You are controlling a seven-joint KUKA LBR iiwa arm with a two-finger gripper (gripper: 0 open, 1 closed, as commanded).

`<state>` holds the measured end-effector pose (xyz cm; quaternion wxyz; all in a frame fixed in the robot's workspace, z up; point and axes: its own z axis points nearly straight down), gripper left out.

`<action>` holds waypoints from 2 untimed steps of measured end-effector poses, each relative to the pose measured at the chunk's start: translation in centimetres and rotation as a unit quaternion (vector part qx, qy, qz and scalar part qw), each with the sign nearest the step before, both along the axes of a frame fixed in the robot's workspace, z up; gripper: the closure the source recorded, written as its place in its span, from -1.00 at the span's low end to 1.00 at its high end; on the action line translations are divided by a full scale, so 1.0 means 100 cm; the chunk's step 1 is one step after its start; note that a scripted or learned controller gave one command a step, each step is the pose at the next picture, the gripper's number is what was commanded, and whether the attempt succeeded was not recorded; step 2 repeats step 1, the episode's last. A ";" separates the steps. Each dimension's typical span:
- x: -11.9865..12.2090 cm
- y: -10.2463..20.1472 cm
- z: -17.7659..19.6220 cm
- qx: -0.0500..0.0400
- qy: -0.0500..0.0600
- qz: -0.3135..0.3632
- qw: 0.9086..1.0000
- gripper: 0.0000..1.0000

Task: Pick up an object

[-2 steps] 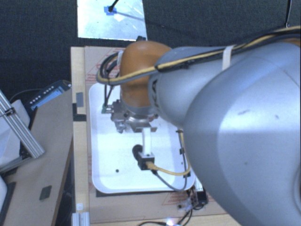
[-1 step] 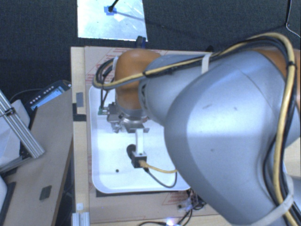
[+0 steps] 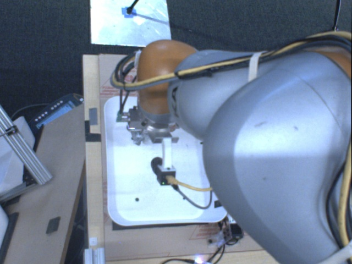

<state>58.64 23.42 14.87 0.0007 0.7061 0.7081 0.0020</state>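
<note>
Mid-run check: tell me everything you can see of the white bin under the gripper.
The white bin is a shallow tray with rounded corners and a low raised rim, smooth and matte like moulded plastic. It lies flat on a pale board. The gripper hangs over its far half, and the grey arm hides its right side. One tiny dark speck sits on its floor near the front, too small to identify.
</note>
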 end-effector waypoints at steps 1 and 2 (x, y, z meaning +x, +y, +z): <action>0.006 0.000 0.020 0.000 0.001 0.000 1.000 1.00; 0.006 0.000 0.020 0.000 0.001 0.000 1.000 1.00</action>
